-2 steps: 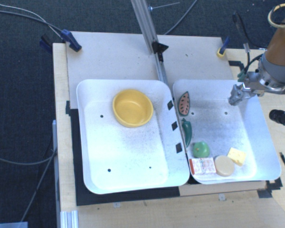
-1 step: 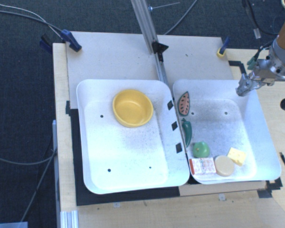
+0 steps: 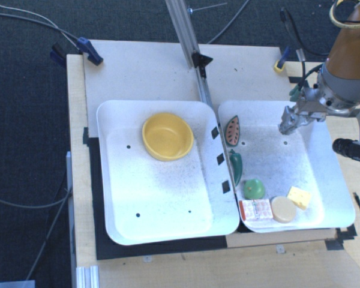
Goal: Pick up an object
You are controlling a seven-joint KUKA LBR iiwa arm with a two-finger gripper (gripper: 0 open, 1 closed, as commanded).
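My gripper (image 3: 287, 126) hangs over the upper right part of the right bin (image 3: 324, 161), and I see nothing in it. The bin's objects lie away from it, to the left and toward the front. A watermelon slice (image 3: 232, 131) and a green pepper (image 3: 236, 165) rest along the bin's left wall. At the front edge sit a green ball-like item (image 3: 254, 188), a red and white packet (image 3: 255, 210), a beige round disc (image 3: 283, 209) and a yellow cheese wedge (image 3: 299, 197).
A yellow bowl (image 3: 167, 136) sits in the upper part of the left bin (image 3: 156, 209). A metal pole (image 3: 186, 29) slants across the bench to the divide between the bins. Blue clamps (image 3: 90, 50) hold the bench corners.
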